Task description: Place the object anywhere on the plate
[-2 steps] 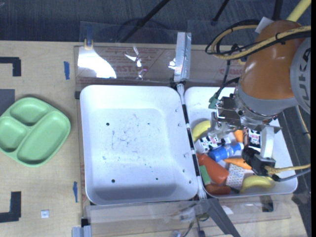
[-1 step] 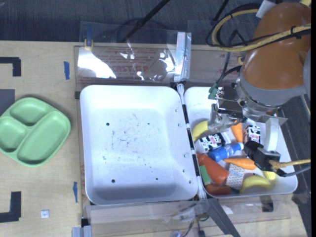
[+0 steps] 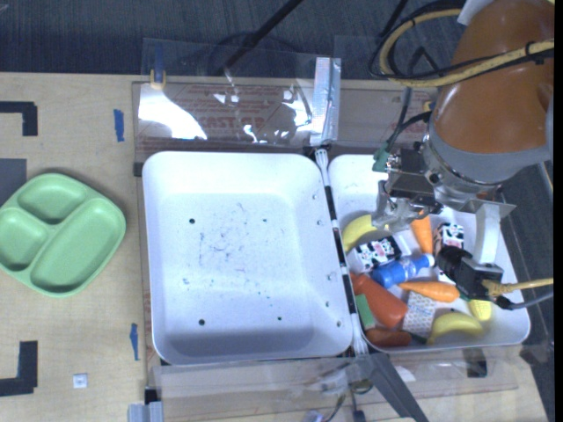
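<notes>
The gripper (image 3: pixel 398 216) hangs over the far side of the right bin (image 3: pixel 515 328), above a heap of toy food (image 3: pixel 409 280); I can't tell how its pincer is set. The green plate (image 3: pixel 57 233) sits well apart at the far left. Best to single out one piece and grip it squarely

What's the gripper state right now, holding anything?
Gripper: over the right bin above the toy pile; open or shut cannot be told, and nothing visibly held.
</notes>
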`<action>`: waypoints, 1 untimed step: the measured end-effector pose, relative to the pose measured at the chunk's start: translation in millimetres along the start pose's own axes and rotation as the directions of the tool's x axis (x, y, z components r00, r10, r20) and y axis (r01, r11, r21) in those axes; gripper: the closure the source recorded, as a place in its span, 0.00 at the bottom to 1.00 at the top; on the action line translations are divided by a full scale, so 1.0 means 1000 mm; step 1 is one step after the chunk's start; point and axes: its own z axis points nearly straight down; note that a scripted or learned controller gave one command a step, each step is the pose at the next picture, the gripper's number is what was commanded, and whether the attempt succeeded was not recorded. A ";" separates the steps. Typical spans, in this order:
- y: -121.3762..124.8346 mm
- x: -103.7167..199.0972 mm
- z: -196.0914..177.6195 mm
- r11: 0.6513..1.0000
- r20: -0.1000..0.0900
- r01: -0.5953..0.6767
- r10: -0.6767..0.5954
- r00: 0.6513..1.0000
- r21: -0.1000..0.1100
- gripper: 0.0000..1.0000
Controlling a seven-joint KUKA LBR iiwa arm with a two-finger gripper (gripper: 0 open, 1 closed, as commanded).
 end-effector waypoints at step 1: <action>0.027 0.023 -0.042 0.999 -0.002 0.043 -0.043 0.999 -0.001 1.00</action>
